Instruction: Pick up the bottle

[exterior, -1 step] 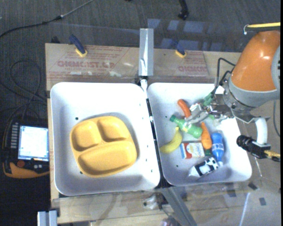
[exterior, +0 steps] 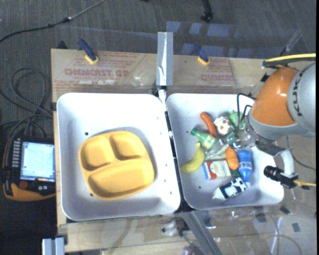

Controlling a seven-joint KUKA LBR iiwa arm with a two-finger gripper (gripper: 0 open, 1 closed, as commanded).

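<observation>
- I see the arm [exterior: 278, 102] hunched over the right bin's [exterior: 265, 195] upper right; whether anything is grasped, I cannot tell.
- Green bottle [exterior: 205, 139] lies mid-bin, hemmed by banana [exterior: 193, 161], carrot [exterior: 231, 158], blue can [exterior: 245, 165], red carton [exterior: 217, 169].
- Yellow divided tray [exterior: 117, 162] sits in the left bin [exterior: 74, 116].

Even, bright overhead light; the white bins [exterior: 111, 102] glare slightly, soft shadows lie inside their walls, and the floor beyond them looks dim and grainy.

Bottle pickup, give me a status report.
End effector low over right bin, grip hidden. Green bottle lies loose among toys. Banana and carrot crowd it.
</observation>
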